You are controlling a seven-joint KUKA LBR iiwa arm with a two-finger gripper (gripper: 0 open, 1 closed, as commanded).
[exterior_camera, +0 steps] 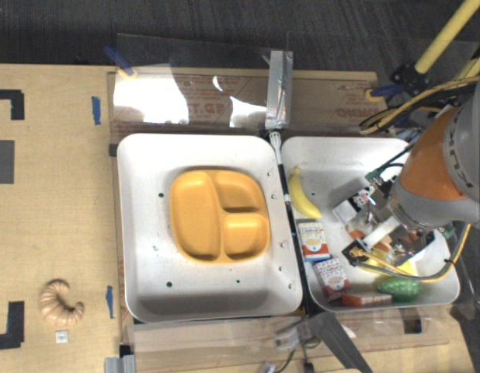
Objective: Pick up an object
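My gripper [366,238] reaches down into the right bin [333,158], low over a clutter of small items near its middle. The grey arm with its orange band [430,169] comes in from the right. A yellow banana [304,196] lies along the bin's left wall. Below it sit a white and orange carton [312,238] and a small blue and red carton [330,273]. A green oblong object [398,287] and a red stick-like item [356,300] lie by the front wall. A flat yellow item [389,266] sits partly hidden under the gripper.
The left bin [139,208] holds a yellow divided plate [219,214]. A tan croissant-like toy [61,301] lies on the bench at the far left. Yellow and black cables [415,99] run behind the right bin.
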